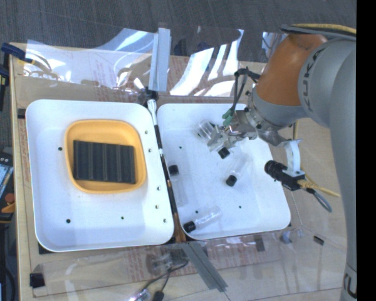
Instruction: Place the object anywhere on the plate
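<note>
A yellow plate [104, 133] with a dark ridged middle lies in the left bin [44, 218]. In the right bin [269, 212] a clear vial with a black cap [235, 172] lies near the middle. A second clear vial [203, 218] lies near the front edge. My gripper [215, 140] hangs low over the upper middle of the right bin, just above and left of the first vial and far to the right of the plate.
A small black piece [173, 168] lies by the right bin's left wall. The divider [161, 162] between the bins runs front to back. Clear plastic sheeting [175, 61] stands behind both bins. The arm's orange band [288, 68] looms over the right bin's back right corner.
</note>
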Action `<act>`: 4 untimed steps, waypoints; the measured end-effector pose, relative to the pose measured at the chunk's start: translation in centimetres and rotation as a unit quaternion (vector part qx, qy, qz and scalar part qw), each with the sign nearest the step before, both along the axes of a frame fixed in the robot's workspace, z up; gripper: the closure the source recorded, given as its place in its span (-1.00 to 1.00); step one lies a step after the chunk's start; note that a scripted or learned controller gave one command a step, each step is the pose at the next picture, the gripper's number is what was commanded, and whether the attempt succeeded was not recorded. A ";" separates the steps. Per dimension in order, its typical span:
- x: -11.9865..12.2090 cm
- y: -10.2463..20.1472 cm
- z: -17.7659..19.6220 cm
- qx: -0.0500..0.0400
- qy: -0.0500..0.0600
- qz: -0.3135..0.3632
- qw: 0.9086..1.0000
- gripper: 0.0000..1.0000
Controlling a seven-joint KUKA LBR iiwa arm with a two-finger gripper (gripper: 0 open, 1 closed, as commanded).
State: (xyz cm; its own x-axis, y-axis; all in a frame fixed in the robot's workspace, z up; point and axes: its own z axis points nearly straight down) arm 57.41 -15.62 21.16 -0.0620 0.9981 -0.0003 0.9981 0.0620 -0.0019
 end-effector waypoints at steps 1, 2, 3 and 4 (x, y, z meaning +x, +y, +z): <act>2.0 2.6 2.8 0.000 0.000 0.089 0.996 1.00; 1.9 3.0 -4.3 0.001 0.001 0.178 0.984 1.00; 2.2 6.8 1.5 0.000 0.000 0.212 0.977 1.00; 6.0 10.3 0.3 0.000 -0.001 0.315 0.949 1.00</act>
State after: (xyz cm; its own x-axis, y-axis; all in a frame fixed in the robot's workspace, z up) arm 63.45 -5.30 21.42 -0.6462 0.7632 -0.0008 0.7632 0.6462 -0.0005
